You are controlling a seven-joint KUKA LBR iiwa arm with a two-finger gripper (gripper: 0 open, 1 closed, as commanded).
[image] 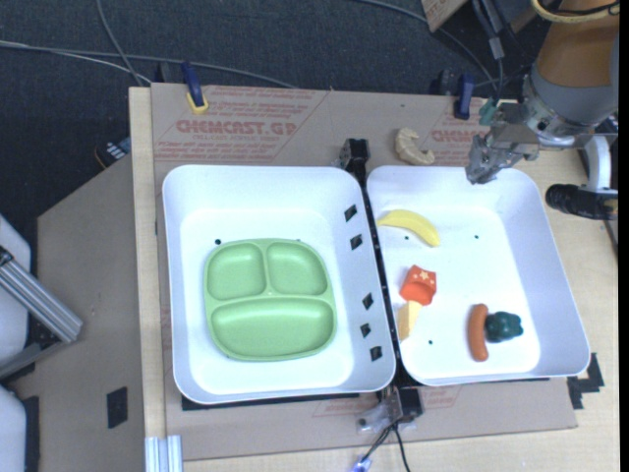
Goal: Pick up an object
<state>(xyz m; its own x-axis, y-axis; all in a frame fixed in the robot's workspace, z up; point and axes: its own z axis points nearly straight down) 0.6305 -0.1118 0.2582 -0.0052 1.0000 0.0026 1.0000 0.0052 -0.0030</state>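
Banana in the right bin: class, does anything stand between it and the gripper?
Nothing visible does. The gripper hangs above the right bin's far edge, and only bare white floor separates it from the banana.

One fixed camera looks down at a slant on the bench (pixel 246 126), taking in both white bins (pixel 187 264) whole, from a moderate distance; the arm (pixel 575 57) enters at right.

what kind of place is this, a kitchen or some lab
Probably a robot lab bench, not a kitchen: two white bins clamped to a board, toy food like a banana, and loose cables on dark carpet.
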